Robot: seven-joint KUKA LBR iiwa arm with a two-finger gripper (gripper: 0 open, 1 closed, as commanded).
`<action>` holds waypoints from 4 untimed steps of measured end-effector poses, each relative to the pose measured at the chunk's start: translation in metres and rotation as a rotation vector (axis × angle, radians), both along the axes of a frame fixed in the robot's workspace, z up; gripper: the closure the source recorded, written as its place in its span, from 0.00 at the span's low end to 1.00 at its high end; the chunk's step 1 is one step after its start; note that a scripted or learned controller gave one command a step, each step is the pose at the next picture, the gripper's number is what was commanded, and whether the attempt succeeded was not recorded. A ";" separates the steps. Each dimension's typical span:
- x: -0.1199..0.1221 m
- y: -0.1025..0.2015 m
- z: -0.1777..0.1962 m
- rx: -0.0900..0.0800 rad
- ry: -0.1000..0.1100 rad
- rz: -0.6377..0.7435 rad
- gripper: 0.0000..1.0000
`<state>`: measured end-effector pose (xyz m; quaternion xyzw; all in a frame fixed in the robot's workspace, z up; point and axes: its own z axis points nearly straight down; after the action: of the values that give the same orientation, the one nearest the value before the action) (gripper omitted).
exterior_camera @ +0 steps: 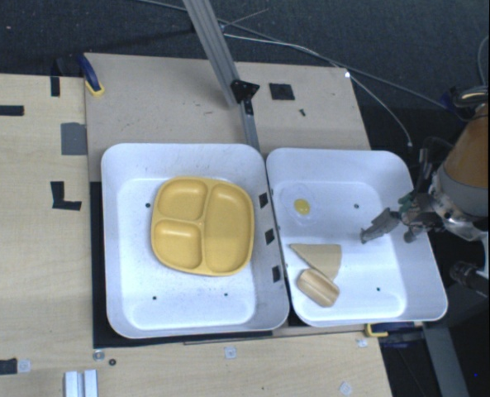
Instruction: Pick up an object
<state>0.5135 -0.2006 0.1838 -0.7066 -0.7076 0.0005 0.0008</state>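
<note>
Camera view gives us the right-hand bin (pixel 393 172), and down in its lower left part sit the likeliest candidates: a pale tan wedge (pixel 321 257), flat on the floor, and just below it, touching or very nearly so, a small tan block (pixel 317 288) like a stubby loaf. The wedge has its long straight edge running left to right along its upper side, with its sharpest tip aimed at the left of the frame, toward the divide between the bins; the block's long axis slants from upper left to lower right. Up and to the left of them, well apart, a small yellow disc (pixel 302 208) lies alone near the middle of the bin. Across in the left-hand bin (pixel 129 304), a yellow divided plate (pixel 202 225) sits flat in the centre, three compartments up. Now the arm: the gripper (pixel 387 225) comes in from the right edge at mid-height, over the right part of the right bin, its dark fingers (pixel 375 228) splayed apart and pointing left and a little down, with nothing between them. So, by my reading, the pick is not yet made; every object lies on its bin floor and the gripper is well apart from the wedge and block. What is left looks like everything that matters: closing the gap, descending, gripping, lifting
</note>
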 end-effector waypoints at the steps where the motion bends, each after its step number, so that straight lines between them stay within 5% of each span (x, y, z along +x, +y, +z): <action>1: -0.011 0.003 -0.050 0.001 0.005 -0.001 0.00; 2: -0.010 0.003 -0.100 -0.003 -0.003 -0.001 0.00; 3: -0.008 0.003 -0.085 -0.003 -0.008 0.000 1.00; 4: -0.003 0.008 -0.025 -0.002 -0.005 0.001 1.00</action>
<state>0.5110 -0.1927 0.1591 -0.7062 -0.7080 -0.0007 -0.0016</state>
